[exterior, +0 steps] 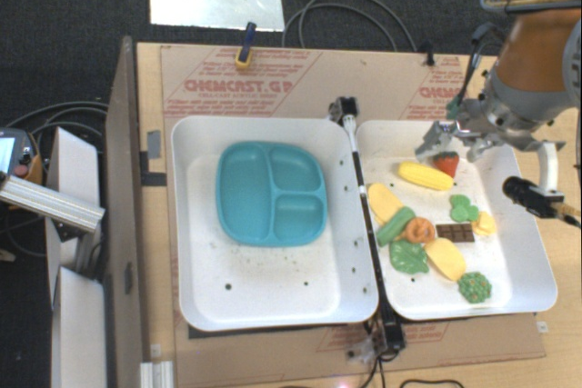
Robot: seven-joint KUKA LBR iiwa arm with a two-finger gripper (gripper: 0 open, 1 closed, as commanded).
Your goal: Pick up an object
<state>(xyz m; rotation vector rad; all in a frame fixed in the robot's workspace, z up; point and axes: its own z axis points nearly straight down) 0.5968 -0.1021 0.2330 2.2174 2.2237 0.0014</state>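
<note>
Green toy broccoli (474, 287) lies at the right bin's (536, 286) near edge. Whether the gripper (452, 137) is released or clenched cannot be told (it hangs over the far part); a red piece (446, 164) and yellow corn (425, 175) lie just below it.

One camera sat high above the bench (273, 68) and looked down at a slant. It was far enough back to take in both white bins, the left bin (195, 223) and the right bin (536, 277), plus some dark floor (73, 4) beyond the bench. The far side of the bench was at the top. The arm (536, 41) came in from the right.
</note>
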